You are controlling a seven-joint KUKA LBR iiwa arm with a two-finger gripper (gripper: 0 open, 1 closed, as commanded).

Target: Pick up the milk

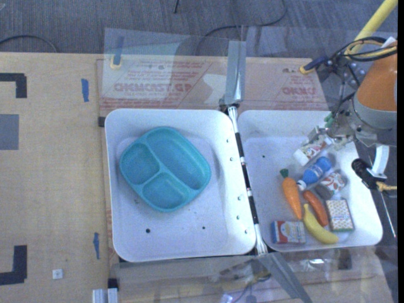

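Over the right bin (265, 137), near its far right corner, the gripper (338, 131) hangs beside a small white carton that looks like the milk (314, 149), lying tilted just below it. Whether the claw is spread or clenched, or touches the carton, I cannot tell. A blue bottle (315, 169) lies just beside the carton.

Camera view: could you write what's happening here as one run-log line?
task: pick up milk | gripper: over right bin's far corner | teal plate: left bin | carrot, banana: right bin
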